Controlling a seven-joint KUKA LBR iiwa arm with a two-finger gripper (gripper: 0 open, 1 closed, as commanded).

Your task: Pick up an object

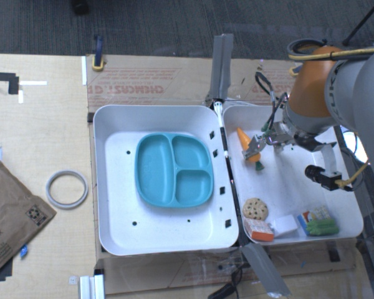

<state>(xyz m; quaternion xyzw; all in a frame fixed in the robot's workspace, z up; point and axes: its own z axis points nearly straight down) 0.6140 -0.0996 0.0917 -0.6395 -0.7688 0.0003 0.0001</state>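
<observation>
The gripper (257,147) is positioned low in the right bin (336,226), at an orange carrot (245,139). A cookie (255,208) is located below the carrot. A teal divided plate (174,169) is seated in the left bin (112,185).

Bright, even overhead light, no hard shadows. Left bin (106,185) and right bin (287,185) white, near blown out on the floors; soft grey shading along inner walls. Faint sheen on teal plate (174,169). Soft shadow under arm (336,92) on right bin floor. Far floor dark, low detail. Focus fair overall; small items in right bin slightly soft. Arm at right edge large, mildly blurred. Slight slant perspective.
</observation>
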